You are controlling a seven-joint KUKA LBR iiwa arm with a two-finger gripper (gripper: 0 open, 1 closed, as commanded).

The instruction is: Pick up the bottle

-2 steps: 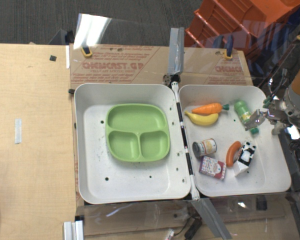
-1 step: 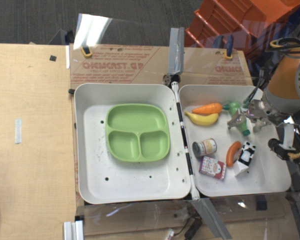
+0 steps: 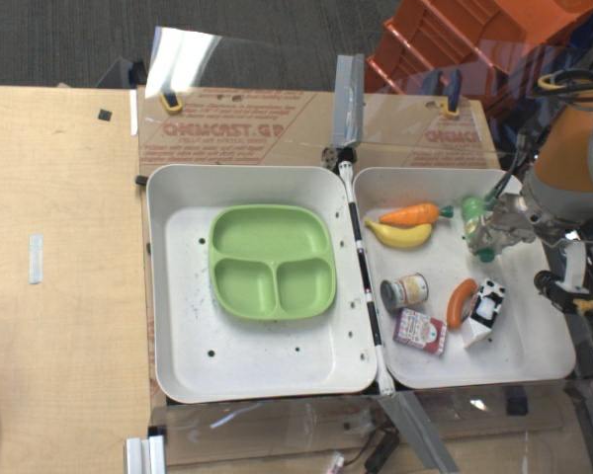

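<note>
The bottle (image 3: 472,208) lies in the right bin (image 3: 534,363), near its far right side. Its green top points toward the carrot and a teal end shows lower down. My gripper (image 3: 488,232) is directly over the bottle's middle and hides that part. The grey arm with its orange band (image 3: 573,156) comes in from the right edge. I cannot tell whether the bottle is gripped or merely lies beneath the gripper.
Also in the right bin are a carrot (image 3: 410,213), a banana (image 3: 400,233), a small can (image 3: 406,290), a pink carton (image 3: 420,332), a red sausage (image 3: 460,302) and a cow-patterned carton (image 3: 484,312). The left bin (image 3: 178,344) holds a green divided plate (image 3: 273,261).
</note>
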